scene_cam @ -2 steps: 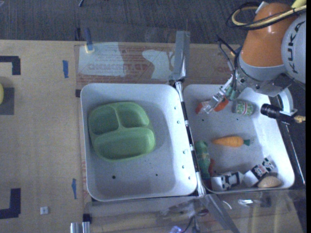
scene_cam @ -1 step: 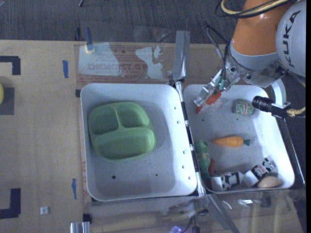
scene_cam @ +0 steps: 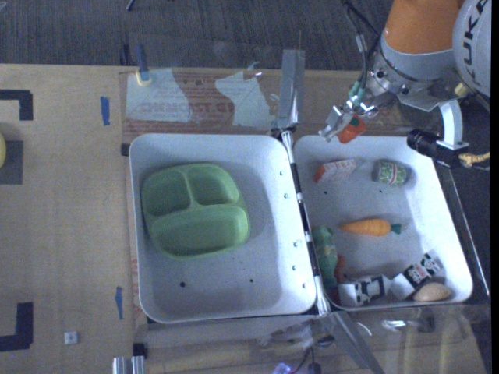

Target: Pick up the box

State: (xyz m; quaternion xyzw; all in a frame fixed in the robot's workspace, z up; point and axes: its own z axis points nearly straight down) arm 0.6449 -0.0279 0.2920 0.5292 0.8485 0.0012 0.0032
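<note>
You are looking down at a tan cardboard-covered surface (scene_cam: 62, 232) carrying two shallow white bins side by side. The left white bin (scene_cam: 265, 287) is holding a green three-compartment plastic tray (scene_cam: 195, 207), sitting toward its left half. The grey arm with the orange band (scene_cam: 425, 14) is reaching in from the top right, and its hand (scene_cam: 348, 123) is hovering over the far left corner of the right white bin (scene_cam: 456, 232), just above the rim. The hand is pinching a small orange-red object with a green tip (scene_cam: 352, 128) between its fingers, lifted clear of the bin floor; you cannot tell what that object is. The box you are after, a small white carton with an orange-red end (scene_cam: 335, 170), is lying flat near the far left part of the right bin, just below the hand and apart from it. Just to its right a small green and white can (scene_cam: 391, 173) is lying on its side. An orange toy carrot with a green stem (scene_cam: 368, 227) is lying across the middle of that bin. Along the near edge, a black-and-white patterned carton (scene_cam: 364, 290), a second black-and-white carton (scene_cam: 423, 271) and a tan rounded piece (scene_cam: 431, 292) are crowding together, while a green bottle-like item (scene_cam: 325, 248) is lying against the left wall.
</note>
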